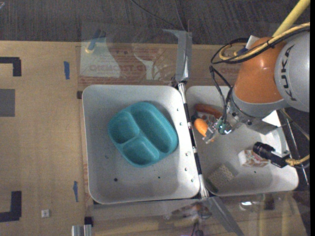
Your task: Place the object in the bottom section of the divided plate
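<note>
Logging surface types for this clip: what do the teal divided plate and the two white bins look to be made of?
The divided plate looks like moulded plastic, matte to satin: uniform teal, soft rounded ridges between its sections, no sharp glare. The left bin and right bin look like thin white plastic or coated metal, smooth with rounded corners; the view cannot settle which.

fixed overhead camera, slanted down, both bins [98, 181]

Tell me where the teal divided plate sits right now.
The teal divided plate lies in the left white bin, near its middle, apart from the gripper over the right bin.
</note>
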Controlling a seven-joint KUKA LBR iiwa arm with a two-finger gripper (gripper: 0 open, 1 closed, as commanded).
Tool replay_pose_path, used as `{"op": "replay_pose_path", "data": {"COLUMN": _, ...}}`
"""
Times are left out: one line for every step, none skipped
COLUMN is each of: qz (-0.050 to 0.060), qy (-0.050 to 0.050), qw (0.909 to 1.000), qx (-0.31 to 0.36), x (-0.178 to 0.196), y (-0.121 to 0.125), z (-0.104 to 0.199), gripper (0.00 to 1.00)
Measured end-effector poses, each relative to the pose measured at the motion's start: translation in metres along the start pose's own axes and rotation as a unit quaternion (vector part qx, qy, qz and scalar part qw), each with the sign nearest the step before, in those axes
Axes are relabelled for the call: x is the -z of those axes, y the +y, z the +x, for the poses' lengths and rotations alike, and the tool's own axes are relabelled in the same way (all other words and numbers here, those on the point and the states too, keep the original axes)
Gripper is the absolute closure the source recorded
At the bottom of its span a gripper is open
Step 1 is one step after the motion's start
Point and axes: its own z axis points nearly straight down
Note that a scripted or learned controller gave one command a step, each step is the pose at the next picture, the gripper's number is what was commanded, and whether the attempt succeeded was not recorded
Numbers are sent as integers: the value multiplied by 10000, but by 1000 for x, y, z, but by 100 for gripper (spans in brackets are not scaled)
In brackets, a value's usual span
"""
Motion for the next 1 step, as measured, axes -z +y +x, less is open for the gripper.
{"op": "replay_pose_path", "data": {"qz": -185, "qy": -107, "qw": 9864, "qx": 1631, "x": 41, "y": 58, "z": 41, "gripper": 100}}
